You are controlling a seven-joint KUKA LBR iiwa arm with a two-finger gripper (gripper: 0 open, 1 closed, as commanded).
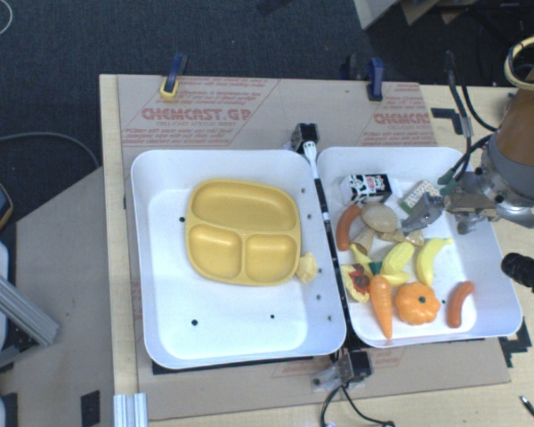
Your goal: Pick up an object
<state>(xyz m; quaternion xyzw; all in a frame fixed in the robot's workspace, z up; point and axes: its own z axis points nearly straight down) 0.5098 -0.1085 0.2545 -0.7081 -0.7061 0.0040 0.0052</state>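
The right bin (489,323) holds a heap of toy food. A black-and-white carton (367,185) lies at its back, with a red sausage (344,227) and a beige piece (380,218) in front of it. Further forward are a yellow fruit (398,258), a banana (432,256), a carrot (382,305), an orange fruit (417,302) and a second sausage (460,303). My gripper (423,207) reaches in from the right. It hangs low over the back of the heap, just above the banana and to the right of the beige piece.
The left bin (160,310) holds a yellow divided plate (243,231) and a small yellow piece (306,267) by its right wall. A raised divider (325,229) separates the two bins. Cables run at the right behind the arm (516,163).
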